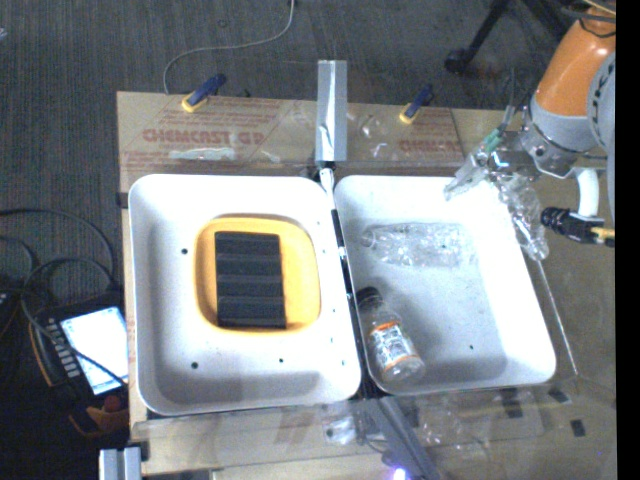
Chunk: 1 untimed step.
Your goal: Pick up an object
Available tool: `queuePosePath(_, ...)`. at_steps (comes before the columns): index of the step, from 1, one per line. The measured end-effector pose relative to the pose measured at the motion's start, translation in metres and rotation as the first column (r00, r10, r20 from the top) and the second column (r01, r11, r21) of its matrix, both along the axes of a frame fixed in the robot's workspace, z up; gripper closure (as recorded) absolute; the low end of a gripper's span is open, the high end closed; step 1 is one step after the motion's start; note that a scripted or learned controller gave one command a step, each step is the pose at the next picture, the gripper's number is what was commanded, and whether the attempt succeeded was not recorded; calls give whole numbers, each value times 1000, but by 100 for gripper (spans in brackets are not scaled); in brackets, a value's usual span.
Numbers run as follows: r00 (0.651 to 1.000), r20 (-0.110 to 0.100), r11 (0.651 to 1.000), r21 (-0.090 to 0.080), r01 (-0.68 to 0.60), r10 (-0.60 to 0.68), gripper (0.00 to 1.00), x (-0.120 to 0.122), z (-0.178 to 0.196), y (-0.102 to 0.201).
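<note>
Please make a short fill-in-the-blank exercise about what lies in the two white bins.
The yellow tray with the black block lies in the ____ bin.
The small bottle with a dark cap lies in the ____ bin.
The crumpled clear plastic bottle lies ____ the small bottle in the view.
The gripper is over the right bin's upper right ____.

Missing words: left; right; above; corner

Two smooth white plastic bins (240, 378) — one holding a crinkly clear plastic bottle (415, 244) — on a matt brown worktop (210, 138).
</note>
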State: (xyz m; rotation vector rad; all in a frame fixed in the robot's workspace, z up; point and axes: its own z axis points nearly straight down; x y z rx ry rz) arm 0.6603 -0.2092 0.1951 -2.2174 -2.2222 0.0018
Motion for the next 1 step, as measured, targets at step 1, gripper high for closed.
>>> queuePosePath(1, 999, 2, 999, -5, -38, 38, 0, 9, 137, -9)
